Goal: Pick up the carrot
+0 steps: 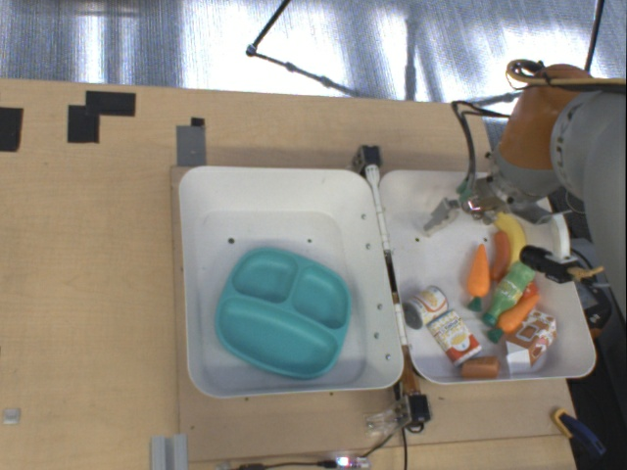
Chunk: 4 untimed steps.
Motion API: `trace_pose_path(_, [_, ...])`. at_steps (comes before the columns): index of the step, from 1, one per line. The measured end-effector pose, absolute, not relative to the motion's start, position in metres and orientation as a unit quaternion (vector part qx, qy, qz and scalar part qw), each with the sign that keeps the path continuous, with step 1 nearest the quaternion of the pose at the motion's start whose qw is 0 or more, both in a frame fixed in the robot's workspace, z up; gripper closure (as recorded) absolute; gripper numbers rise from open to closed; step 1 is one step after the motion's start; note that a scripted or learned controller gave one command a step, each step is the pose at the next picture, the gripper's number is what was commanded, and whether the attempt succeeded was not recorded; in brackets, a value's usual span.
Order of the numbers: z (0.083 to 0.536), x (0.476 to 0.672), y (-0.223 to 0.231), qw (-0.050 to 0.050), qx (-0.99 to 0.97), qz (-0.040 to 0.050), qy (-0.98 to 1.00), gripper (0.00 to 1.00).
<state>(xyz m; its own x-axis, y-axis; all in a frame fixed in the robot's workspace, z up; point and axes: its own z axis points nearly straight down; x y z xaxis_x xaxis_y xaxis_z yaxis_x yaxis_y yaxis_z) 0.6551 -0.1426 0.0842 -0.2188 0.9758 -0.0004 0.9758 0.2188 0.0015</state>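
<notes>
The carrot (pixel 478 270) is a small orange cone lying near the middle of the right bin (pixel 421 189), its tip pointing toward the bin's far side. It rests against a reddish sausage-like piece (pixel 502 253) and a green bottle (pixel 511 288). My gripper (pixel 462 211) hangs over the far part of the same bin, just up and left of the carrot and apart from it. It is open with nothing between its fingers; one grey finger (pixel 439 217) points down to the left.
A banana (pixel 510 231), a second orange piece (pixel 521 313), a juice carton (pixel 454 334), a small can (pixel 423 306), a brown sausage (pixel 478 367) and a brown-white box (pixel 535 335) crowd the right bin. A teal divided plate (pixel 282 311) lies in the left bin (pixel 196 262).
</notes>
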Motion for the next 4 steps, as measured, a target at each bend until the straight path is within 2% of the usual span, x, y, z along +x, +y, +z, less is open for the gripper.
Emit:
trace_pose_path(1, [0.087,0.587,-0.151,0.004,0.375,0.0011,0.927,0.0])
trace_pose_path(2, [0.085,0.624,-0.191,0.003,0.482,0.0006,0.876,0.0])
trace_pose_path(3, [0.085,0.609,-0.156,0.002,0.61,0.0013,0.793,0.0])
trace_pose_path(4, [0.096,0.611,-0.155,0.003,0.608,0.0031,0.794,1.0])
